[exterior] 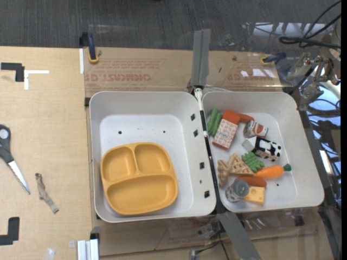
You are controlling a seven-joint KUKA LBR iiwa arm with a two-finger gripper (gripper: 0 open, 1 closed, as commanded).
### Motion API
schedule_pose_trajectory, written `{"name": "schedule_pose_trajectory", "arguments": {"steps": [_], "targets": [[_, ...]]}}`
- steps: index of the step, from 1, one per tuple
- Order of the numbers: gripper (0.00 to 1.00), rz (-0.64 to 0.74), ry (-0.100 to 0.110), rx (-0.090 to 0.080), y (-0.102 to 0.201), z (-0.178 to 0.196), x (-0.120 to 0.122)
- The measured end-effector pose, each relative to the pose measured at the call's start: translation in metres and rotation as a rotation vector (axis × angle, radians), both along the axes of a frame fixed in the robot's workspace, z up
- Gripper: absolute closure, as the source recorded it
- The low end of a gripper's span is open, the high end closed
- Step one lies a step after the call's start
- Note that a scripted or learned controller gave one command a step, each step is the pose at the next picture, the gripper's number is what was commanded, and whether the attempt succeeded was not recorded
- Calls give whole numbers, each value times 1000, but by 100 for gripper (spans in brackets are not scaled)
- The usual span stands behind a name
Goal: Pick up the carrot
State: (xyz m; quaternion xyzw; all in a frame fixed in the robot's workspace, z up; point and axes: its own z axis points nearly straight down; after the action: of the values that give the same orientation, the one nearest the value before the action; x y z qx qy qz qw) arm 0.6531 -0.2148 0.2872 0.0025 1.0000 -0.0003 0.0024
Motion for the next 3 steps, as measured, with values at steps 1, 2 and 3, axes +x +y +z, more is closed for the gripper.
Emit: {"name": "schedule_pose_trajectory", "arguments": {"steps": [1, 2, 3], "targets": [[0, -258, -16, -2, -8, -172, -39], [0, -44, -30, -9, 12, -179, -95], [0, -101, -35, -10, -6, -179, -159]]}}
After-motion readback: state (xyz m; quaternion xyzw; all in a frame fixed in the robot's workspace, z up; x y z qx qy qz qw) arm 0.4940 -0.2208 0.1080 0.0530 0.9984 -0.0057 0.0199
